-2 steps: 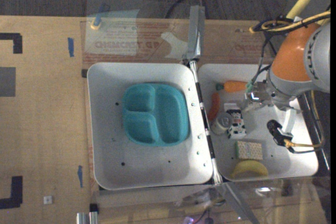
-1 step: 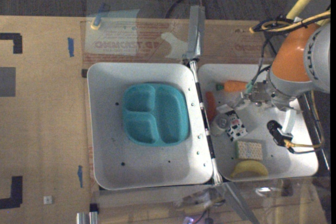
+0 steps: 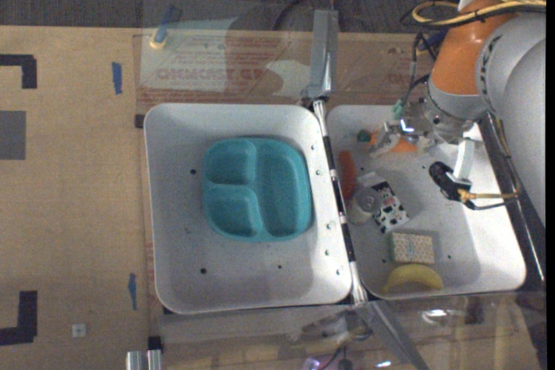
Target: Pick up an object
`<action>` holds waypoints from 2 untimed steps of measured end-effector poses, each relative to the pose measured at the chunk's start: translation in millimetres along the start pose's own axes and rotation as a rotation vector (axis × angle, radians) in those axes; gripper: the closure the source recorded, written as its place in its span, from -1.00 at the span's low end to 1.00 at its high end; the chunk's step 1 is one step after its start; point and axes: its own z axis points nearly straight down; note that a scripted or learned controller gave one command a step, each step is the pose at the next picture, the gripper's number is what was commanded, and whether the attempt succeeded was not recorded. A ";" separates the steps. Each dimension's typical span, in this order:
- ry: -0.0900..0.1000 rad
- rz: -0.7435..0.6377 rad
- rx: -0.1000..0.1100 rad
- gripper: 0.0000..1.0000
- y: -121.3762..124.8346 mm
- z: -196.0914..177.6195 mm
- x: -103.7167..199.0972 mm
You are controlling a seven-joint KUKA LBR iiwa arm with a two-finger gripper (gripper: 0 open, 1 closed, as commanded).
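My gripper (image 3: pixel 392 134) hangs low over the back left part of the right bin (image 3: pixel 499 260). Directly under and beside it lies a small orange object (image 3: pixel 401 146), partly hidden by it; I cannot tell whether they touch. Further objects lie in this bin: an orange stick (image 3: pixel 346 172) along the left wall, a grey round piece (image 3: pixel 362 204), a black-and-white patterned item (image 3: pixel 388 210), a beige textured square (image 3: pixel 412 248) and a yellow banana (image 3: pixel 414 277) at the front.
The left bin (image 3: pixel 173 264) holds a teal divided plate (image 3: pixel 257 188). A black part with a cable (image 3: pixel 447 179) hangs over the right bin's right half. The arm's orange band (image 3: pixel 460 56) and grey body cover the bin's back right corner.
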 end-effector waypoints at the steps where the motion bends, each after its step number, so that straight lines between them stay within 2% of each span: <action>1: -0.002 -0.003 0.005 1.00 -0.7 -10.6 0.5; 2: -0.003 -0.003 0.000 -1.00 0.8 -11.9 1.0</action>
